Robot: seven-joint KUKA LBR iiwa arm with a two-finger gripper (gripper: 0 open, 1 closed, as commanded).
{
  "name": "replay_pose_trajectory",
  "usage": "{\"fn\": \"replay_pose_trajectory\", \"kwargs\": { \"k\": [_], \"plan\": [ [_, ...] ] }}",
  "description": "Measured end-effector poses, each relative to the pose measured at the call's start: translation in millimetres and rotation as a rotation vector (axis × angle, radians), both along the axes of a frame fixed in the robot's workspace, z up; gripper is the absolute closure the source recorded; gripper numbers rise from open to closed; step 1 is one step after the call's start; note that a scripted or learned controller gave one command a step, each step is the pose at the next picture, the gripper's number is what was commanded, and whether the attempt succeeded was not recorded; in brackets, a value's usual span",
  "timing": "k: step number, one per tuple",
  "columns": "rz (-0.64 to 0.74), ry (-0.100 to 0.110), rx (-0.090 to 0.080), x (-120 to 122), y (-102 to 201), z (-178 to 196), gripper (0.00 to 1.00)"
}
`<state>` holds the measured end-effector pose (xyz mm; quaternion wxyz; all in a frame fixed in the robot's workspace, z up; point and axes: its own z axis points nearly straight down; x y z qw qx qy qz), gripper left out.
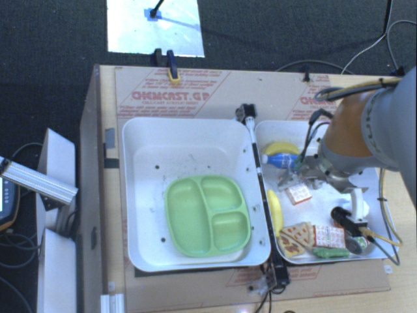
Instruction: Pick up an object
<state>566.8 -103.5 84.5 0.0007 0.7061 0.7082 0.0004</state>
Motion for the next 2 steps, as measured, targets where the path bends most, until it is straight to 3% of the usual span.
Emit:
{"fn": "replay_pose_trajectory", "kwargs": {
  "k": [1,2],
  "plan": [
    [0.001,-0.001,0.001,1,0,10,1.00],
    [0.001,-0.001,0.001,-29,70,100,1.00]
  ]
}}
